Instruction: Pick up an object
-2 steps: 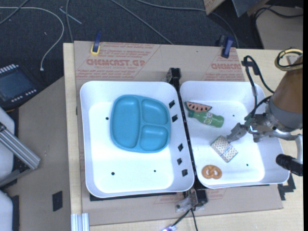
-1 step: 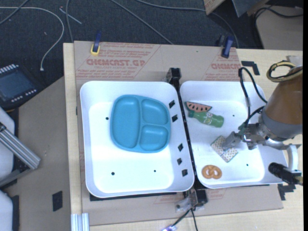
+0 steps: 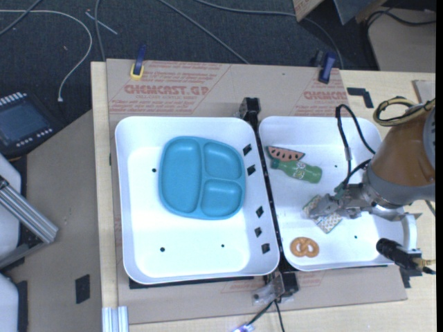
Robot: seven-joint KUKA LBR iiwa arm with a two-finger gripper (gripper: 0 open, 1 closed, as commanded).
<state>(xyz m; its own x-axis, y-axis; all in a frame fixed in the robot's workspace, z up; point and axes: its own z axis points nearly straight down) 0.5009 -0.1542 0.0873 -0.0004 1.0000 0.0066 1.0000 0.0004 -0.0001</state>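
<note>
Two shallow white plastic bins side by side on the bench: left bin (image 3: 138,247), right bin (image 3: 360,251). Grey arm with orange band (image 3: 410,159) reaching in from the right over the right bin. Divided light-blue plastic plate (image 3: 201,177), three compartments, flat in the left bin. Gripper (image 3: 324,209) low in the right bin; fingers' state impossible to tell. Small grey patterned piece (image 3: 329,221) just beside the gripper tip, contact unclear. Green bottle-shaped toy (image 3: 304,171) and watermelon-slice toy (image 3: 286,153) near the bin's far left. Small brown pretzel toy (image 3: 304,247) near the front edge.
</note>
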